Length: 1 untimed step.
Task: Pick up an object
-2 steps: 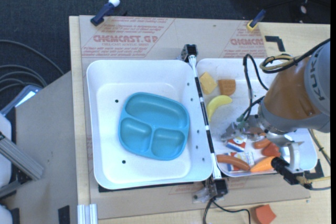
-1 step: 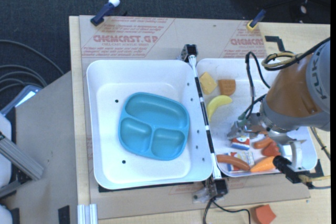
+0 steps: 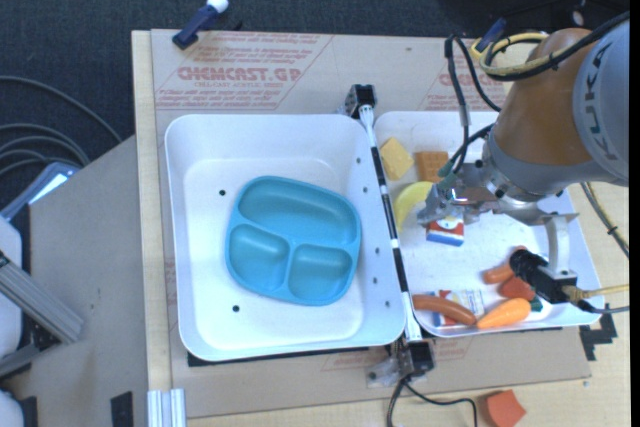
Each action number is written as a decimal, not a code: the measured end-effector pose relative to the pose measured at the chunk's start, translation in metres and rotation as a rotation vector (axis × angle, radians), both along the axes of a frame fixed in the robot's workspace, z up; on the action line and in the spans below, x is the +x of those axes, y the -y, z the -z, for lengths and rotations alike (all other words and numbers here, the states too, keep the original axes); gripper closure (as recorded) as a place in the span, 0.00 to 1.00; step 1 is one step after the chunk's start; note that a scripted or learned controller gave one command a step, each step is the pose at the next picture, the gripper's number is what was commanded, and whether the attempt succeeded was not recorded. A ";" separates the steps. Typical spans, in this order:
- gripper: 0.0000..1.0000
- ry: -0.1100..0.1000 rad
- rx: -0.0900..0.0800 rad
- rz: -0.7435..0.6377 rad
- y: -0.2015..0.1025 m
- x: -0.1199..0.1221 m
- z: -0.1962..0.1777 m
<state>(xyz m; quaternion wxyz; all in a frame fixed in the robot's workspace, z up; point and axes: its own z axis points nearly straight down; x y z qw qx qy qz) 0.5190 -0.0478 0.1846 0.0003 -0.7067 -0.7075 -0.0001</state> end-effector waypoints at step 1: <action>1.00 -0.004 0.001 0.000 -0.067 -0.040 -0.018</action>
